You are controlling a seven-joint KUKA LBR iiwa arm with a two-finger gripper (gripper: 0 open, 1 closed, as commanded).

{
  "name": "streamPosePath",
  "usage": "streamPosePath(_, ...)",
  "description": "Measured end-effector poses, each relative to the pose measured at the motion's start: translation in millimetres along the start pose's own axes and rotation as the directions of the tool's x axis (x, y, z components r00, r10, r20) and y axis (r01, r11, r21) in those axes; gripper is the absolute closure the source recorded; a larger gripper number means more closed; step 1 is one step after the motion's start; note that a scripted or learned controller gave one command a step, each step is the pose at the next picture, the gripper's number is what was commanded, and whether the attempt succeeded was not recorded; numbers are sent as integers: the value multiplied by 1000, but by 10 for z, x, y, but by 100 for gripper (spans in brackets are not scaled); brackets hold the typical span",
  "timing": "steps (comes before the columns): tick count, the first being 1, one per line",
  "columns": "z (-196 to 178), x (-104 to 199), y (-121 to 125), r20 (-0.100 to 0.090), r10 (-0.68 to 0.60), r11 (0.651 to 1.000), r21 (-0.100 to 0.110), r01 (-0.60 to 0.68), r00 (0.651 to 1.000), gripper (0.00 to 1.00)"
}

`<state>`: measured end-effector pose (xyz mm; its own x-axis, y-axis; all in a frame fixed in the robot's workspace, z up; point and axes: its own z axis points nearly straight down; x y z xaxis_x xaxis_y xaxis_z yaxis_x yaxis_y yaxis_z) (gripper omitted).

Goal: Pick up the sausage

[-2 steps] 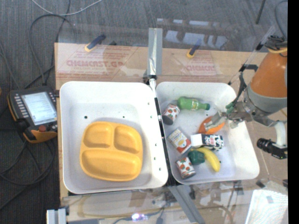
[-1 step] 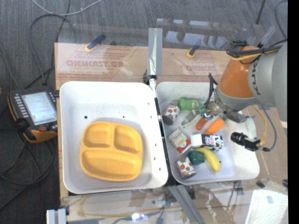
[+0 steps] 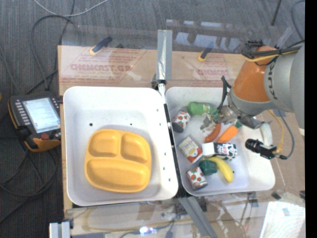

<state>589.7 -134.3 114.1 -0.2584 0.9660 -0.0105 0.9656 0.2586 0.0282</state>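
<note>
Over the right bin point(image 3: 257, 178), gripper point(image 3: 214, 121) is hanging low, just above the sausage point(image 3: 214, 131); can't tell its state. Sausage is lying tilted beside the carrot point(image 3: 228, 133), below the green bottle point(image 3: 200, 107). Yellow tray point(image 3: 119, 159) is sitting in the left bin point(image 3: 79, 103).

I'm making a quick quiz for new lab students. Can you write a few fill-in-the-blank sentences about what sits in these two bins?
1. The yellow divided tray lies in the ___ bin.
2. The banana lies in the ___ bin, in the camera view.
3. The gripper is over the right bin, next to the ___ bottle.
4. The tray has ___ compartments.

Missing words: left; right; green; three
</note>
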Motion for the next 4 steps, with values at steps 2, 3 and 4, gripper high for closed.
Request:
streamPosePath(2, 241, -123, -179, -6, -68, 997, 18, 68, 998, 0)
streamPosePath(3, 139, -102, -154, -9, -69, 998, 11, 69, 998, 100)
streamPosePath(4, 219, -150, 222, -17, -159, 987, 24, 160, 987, 100)
